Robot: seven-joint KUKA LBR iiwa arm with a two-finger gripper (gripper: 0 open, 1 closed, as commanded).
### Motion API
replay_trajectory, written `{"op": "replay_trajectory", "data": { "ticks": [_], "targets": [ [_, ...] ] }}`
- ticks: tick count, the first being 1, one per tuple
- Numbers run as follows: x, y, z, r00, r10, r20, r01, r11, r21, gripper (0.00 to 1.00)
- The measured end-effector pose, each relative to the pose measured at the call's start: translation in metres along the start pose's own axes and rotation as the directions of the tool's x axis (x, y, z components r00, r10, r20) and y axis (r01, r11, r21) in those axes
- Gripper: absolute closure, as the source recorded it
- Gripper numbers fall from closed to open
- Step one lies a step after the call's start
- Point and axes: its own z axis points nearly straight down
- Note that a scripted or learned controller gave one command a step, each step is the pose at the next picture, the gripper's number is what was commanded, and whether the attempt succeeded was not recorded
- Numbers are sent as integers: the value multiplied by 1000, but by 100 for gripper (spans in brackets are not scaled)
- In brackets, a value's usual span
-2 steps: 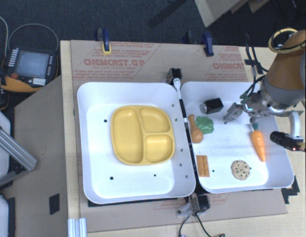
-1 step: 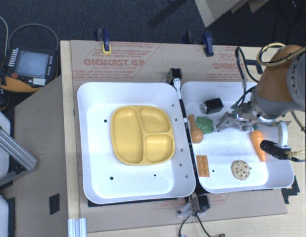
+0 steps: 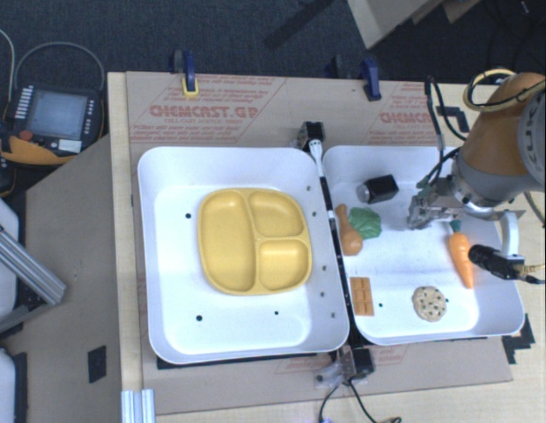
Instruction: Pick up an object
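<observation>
Hovering over the right bin (image 3: 493, 317), I am in the approach step, with nothing grasped yet as far as I can see. My pincer (image 3: 424, 211) hangs near the bin's middle, toward its 2 o'clock part; I cannot tell how its tips are set. The carrot (image 3: 461, 258) lies just at 4 o'clock from the pincer, the black cylinder (image 3: 378, 188) at 10 o'clock, the green piece (image 3: 366, 223) at 9 o'clock beside a hot-dog-like toy (image 3: 349, 232). A cookie (image 3: 429, 303) sits at 6 o'clock, a cracker (image 3: 362, 295) toward 7 o'clock. The yellow tray (image 3: 254, 240) fills the left bin (image 3: 167, 236). I judge the carrot closest: next I must shift toward it, align across its width, and descend.
</observation>
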Motion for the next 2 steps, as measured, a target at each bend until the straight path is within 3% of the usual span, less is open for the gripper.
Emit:
{"op": "replay_trajectory", "data": {
  "ticks": [2],
  "targets": [
    [11, 0, -104, 1000, -2, 1, 2, 1000, -5, 100]
  ]
}}
